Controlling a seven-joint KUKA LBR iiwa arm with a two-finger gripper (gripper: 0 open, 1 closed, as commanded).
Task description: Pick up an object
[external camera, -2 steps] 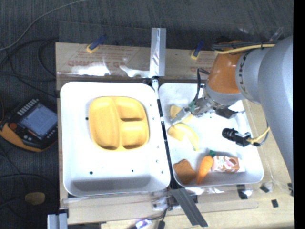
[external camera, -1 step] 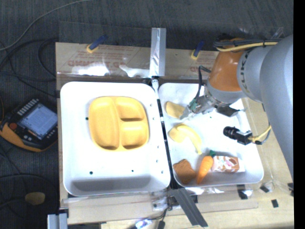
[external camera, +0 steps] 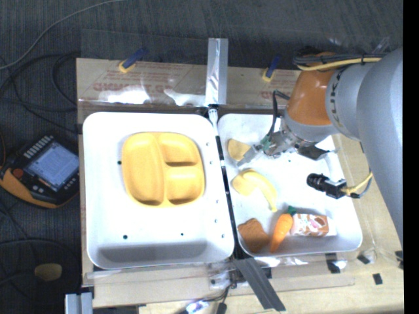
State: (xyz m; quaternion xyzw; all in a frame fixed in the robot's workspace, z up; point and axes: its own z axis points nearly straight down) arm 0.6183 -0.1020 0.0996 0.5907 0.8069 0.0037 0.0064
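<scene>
Camera view, gripper (external camera: pixel 256 148) beside pale yellow piece (external camera: pixel 238 150), finger state unclear, banana (external camera: pixel 255 184) below.

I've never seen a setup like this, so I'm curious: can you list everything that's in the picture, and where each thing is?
Bins: two, white, side by side on the bench.
Tray: one, yellow, with compartments, in the left bin.
Banana: one, pale yellow, middle of the right bin.
Yellow piece: one, pale yellow, upper left of the right bin; too small to identify.
Carrot: one, orange, near the front of the right bin.
Brown lump: one, brown, just left of the carrot.
Carton: one, white and pink, right of the carrot.
Pendant: one, black and orange, on the floor at left.
Clamps: two, blue and yellow, on the bench's back edge.
Arm: one, grey with orange band, reaching from the right.
Pincer: one, over the right bin's upper part, beside the yellow piece.
</scene>
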